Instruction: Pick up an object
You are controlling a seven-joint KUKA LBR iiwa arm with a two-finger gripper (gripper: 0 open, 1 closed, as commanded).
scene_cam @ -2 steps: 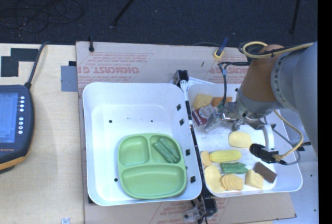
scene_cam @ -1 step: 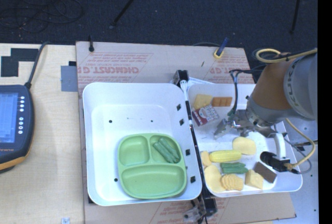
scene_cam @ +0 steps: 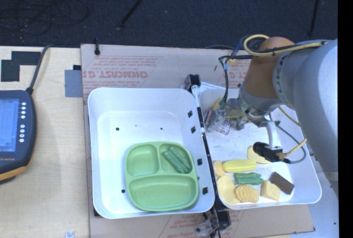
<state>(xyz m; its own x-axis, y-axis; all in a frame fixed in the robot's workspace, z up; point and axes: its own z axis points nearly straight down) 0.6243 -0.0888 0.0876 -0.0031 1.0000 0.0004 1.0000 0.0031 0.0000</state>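
An overhead, slanted view showed a bench (scene_cam: 60,74) carrying two shallow white bins side by side, with the right bin (scene_cam: 309,190) as the landmark. A grey arm (scene_cam: 309,82) with an orange band (scene_cam: 265,69) reached in from beyond the right bin's far edge and bent down over its rear left corner, close to the divider shared with the left bin (scene_cam: 110,115). Its pincer (scene_cam: 223,118) pointed down there, low over the bin floor, among clear and metallic parts; whether it was open or closed could not be told, and nothing could be seen held in it.

The objects to pick lay along the right bin's front edge, well apart from the pincer: a yellow corn cob (scene_cam: 239,166), a green piece (scene_cam: 248,178), a round cracker (scene_cam: 246,194), a pale wedge (scene_cam: 269,191) and a brown block (scene_cam: 281,182). In the left bin sat a green divided tray (scene_cam: 157,187) holding green beans (scene_cam: 176,159).

The step in hand looked like the reach or descent before a grasp. The next move would probably call for bringing the pincer over one toy food piece and closing on it cleanly, without nudging its close neighbours.
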